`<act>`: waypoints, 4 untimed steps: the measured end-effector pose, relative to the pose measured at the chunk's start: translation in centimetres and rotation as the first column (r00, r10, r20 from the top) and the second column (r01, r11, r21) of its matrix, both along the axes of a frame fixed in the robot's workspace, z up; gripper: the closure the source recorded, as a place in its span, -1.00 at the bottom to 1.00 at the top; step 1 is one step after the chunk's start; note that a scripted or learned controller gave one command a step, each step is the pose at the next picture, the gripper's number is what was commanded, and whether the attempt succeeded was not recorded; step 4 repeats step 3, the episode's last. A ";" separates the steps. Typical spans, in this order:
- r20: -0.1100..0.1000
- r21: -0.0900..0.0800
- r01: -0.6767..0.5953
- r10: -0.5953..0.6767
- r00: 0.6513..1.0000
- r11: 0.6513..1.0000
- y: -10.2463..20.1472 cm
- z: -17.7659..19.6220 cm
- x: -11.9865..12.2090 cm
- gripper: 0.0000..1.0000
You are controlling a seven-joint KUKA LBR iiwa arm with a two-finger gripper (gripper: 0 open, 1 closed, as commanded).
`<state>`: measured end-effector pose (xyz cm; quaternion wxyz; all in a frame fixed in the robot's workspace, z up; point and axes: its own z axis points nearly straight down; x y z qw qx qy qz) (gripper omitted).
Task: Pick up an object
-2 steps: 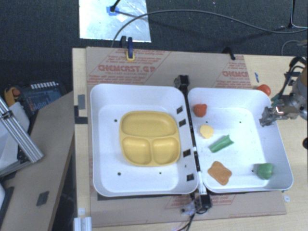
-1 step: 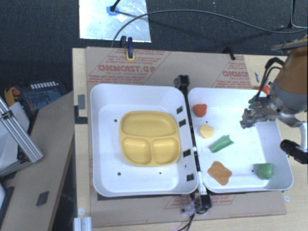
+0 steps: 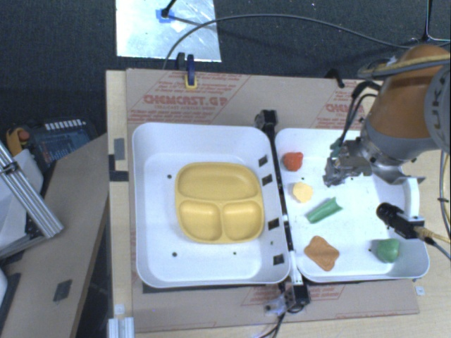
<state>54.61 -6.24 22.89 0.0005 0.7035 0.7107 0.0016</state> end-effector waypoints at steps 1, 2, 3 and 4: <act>-0.002 0.000 0.001 -0.001 1.000 1.000 5.1 0.7 -0.9 1.00; -0.001 0.000 0.000 0.000 1.000 1.000 10.4 1.3 -1.2 1.00; -0.004 0.000 0.002 -0.002 1.000 1.000 14.8 -0.4 -1.5 1.00; -0.004 0.000 0.002 -0.002 1.000 1.000 14.8 -0.4 -1.5 1.00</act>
